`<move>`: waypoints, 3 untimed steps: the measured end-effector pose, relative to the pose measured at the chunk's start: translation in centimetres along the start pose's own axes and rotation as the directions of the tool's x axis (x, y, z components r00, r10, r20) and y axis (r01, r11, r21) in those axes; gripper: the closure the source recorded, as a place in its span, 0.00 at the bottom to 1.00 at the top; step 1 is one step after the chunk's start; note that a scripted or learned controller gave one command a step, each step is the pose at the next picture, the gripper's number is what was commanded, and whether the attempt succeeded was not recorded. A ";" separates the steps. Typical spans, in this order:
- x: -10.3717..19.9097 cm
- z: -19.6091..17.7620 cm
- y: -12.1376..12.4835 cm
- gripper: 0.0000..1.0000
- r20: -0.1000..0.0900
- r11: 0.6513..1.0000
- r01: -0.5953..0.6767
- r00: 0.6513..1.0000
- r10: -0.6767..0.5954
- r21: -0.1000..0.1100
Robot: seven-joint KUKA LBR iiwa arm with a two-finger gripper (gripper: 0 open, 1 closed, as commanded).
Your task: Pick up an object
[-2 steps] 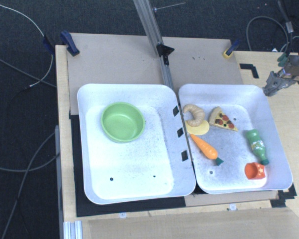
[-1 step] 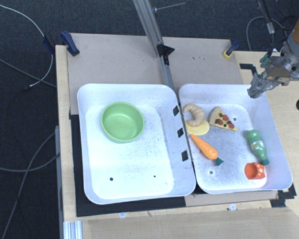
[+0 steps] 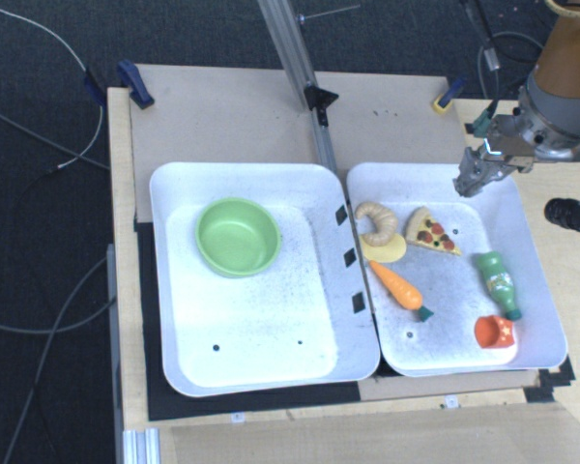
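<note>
The worktop (image 3: pixel 222 114) carries two shallow white bins side by side; the left bin (image 3: pixel 261 356) lies well away from the tool, the right bin (image 3: pixel 445 356) sits just beneath it, and the tool (image 3: pixel 469 184) hangs over that bin's far right corner, nothing between its fingertips, though whether it is spread or pressed together I cannot tell at this size. The green bowl (image 3: pixel 238 237) sits in the left bin, far off to the tool's left. In the right bin, the green bottle (image 3: pixel 498 283) lies below the tool toward the near edge, the carrot (image 3: pixel 398 286) lies down and left of the tool, the curled tan pastry (image 3: pixel 377 222) rests on a yellow piece (image 3: pixel 387 250) left of the tool, the pizza slice (image 3: pixel 433 232) is nearest, just below-left, and the small orange-red cup (image 3: pixel 494 332) sits farthest down, by the near right corner
</note>
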State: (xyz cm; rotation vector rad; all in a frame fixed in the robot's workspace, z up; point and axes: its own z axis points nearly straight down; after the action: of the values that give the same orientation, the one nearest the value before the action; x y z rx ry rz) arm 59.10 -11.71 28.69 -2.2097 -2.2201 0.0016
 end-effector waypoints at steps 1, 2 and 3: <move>4.3 0.7 -1.3 1.00 0.000 1.000 0.000 1.000 0.000 0.003; 9.5 2.6 -1.9 1.00 0.000 1.000 0.001 1.000 -0.001 0.006; 15.1 4.2 -3.5 1.00 0.000 1.000 0.002 1.000 -0.002 0.008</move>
State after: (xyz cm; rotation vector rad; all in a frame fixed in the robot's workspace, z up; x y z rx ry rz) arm 55.49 3.35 24.64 -2.2040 -2.2184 0.0101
